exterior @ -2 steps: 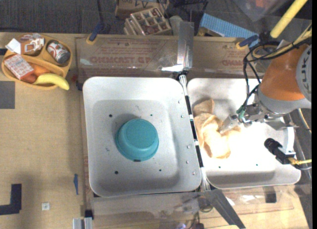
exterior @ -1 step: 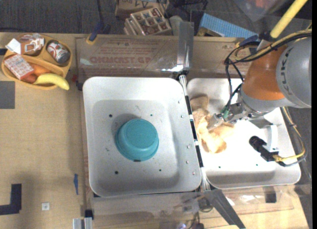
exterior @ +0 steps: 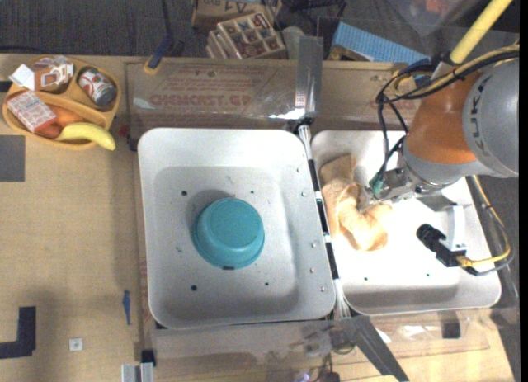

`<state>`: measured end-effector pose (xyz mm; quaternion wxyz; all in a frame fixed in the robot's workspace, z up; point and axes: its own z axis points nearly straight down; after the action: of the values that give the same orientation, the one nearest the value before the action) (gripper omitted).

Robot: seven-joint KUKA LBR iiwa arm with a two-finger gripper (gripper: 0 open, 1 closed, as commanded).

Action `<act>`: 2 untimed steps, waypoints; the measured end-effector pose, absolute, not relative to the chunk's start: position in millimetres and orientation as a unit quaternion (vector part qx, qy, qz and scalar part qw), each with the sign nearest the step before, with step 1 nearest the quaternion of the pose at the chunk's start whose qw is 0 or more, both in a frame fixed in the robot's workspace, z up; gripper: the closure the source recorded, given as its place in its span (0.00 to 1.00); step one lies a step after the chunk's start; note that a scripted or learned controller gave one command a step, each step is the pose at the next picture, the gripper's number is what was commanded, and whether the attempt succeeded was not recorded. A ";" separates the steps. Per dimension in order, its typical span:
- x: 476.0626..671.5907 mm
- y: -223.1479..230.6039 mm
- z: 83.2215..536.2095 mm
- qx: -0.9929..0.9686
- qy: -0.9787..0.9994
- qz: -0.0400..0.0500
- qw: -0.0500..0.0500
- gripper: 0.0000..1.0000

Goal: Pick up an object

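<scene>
A teal bowl lies upside down in the middle of the left bin. A pale orange cloth-like lump sits at the left side of the right bin, against the wall shared by the two bins. My gripper is down on the top of that lump, at its right edge. The arm comes in from the right, its orange band just above the wrist.
A yellow tray with a banana and small food packets stands on the bench at the far left. A cardboard strip runs behind the bins. Boxes and cables lie beyond the bench.
</scene>
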<state>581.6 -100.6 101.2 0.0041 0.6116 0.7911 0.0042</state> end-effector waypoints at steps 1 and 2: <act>581.3 -101.9 101.1 0.612 0.791 0.003 0.004 0.00; 573.2 -100.5 92.8 0.611 0.791 0.004 0.008 0.00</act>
<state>573.2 -100.5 92.8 0.0083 0.6114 0.7913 0.0045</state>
